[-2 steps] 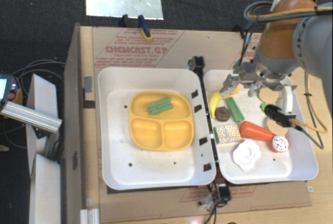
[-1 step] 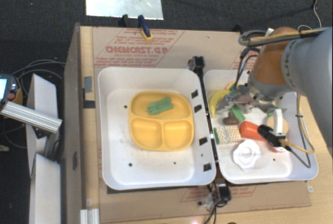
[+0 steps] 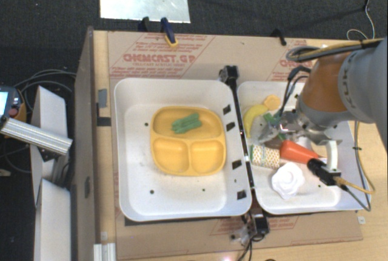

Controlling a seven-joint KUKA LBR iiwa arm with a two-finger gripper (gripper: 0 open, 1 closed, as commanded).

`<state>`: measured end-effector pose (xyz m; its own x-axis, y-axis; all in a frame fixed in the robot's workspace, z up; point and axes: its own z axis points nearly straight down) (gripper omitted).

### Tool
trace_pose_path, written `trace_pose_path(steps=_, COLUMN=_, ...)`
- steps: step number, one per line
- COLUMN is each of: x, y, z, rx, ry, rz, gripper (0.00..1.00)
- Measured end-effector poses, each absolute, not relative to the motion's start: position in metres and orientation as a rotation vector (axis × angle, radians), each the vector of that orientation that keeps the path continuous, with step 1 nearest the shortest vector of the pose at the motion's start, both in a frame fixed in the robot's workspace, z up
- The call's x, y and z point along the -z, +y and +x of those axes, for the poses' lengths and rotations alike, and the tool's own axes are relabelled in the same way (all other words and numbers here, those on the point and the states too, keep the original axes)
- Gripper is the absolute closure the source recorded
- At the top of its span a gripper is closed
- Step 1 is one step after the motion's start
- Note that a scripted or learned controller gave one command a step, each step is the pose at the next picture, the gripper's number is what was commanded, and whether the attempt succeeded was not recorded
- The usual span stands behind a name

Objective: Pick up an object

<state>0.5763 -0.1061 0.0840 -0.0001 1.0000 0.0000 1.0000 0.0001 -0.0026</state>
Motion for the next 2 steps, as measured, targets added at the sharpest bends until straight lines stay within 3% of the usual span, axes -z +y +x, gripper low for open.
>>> trace_pose_path(steps=1, x=-0.095, y=-0.105, z=0.579, rx=0.003, ry=-2.225, rz=-2.221, gripper=1.0)
trace_pose_path(steps=2, x=-0.235, y=-0.063, z=0.646, rx=0.023, ry=-2.245, rz=-2.22, gripper=1.0)
